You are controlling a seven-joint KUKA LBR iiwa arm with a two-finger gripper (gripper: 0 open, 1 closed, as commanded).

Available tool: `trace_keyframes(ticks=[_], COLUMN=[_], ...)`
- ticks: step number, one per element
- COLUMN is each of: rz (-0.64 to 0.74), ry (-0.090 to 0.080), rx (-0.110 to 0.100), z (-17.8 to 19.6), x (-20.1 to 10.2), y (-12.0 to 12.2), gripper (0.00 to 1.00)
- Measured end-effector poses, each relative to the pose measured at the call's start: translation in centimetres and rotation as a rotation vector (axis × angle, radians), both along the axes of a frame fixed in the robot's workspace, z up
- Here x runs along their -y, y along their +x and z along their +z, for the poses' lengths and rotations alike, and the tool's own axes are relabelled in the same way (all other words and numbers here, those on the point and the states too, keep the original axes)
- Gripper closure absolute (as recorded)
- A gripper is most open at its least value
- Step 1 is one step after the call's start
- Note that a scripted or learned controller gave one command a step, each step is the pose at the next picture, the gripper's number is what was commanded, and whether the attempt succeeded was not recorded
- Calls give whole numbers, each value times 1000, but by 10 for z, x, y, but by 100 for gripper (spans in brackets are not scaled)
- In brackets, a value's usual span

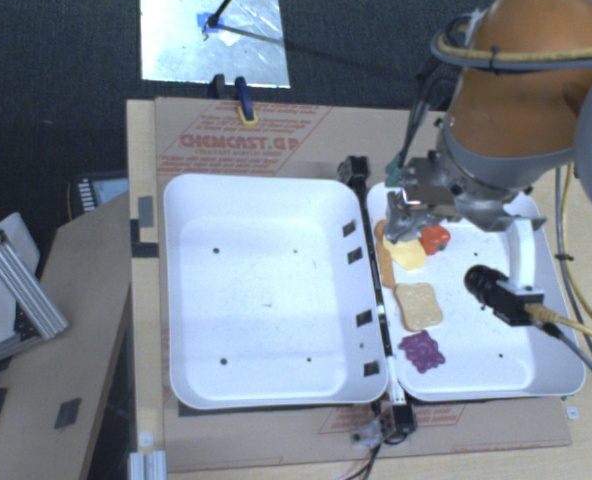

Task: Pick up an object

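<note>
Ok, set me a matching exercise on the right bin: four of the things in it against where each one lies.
Things:
1. purple bumpy cluster
2. tan square slice
3. pale yellow flat piece
4. red rounded piece

Places:
A. just below the gripper, left of the red piece
B. lowest of the four in the view
C. between the yellow piece and the purple cluster
D. right of the yellow piece, up by the gripper

Pairs: 1-B, 2-C, 3-A, 4-D

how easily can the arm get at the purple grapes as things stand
Probably yes: the purple grapes lie uncovered in the right bin, with nothing on top of them, and the end effector is over that same bin.
</note>
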State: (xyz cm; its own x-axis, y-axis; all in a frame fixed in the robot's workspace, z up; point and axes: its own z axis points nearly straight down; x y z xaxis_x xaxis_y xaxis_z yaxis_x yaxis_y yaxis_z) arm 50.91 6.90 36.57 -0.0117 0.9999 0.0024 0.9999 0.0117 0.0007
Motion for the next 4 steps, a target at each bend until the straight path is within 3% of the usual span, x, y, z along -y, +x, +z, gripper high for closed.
trace_keyframes(ticks=[1, 2, 3, 4], rz=[1, -3, -3, -7], ry=[3, -1, 0, -2], rx=[8, 5, 3, 2], z=[74, 81, 92, 92], x=[-76, -71, -141, -138], y=[-12, -11, 48, 47], gripper=[100, 100, 100, 0])
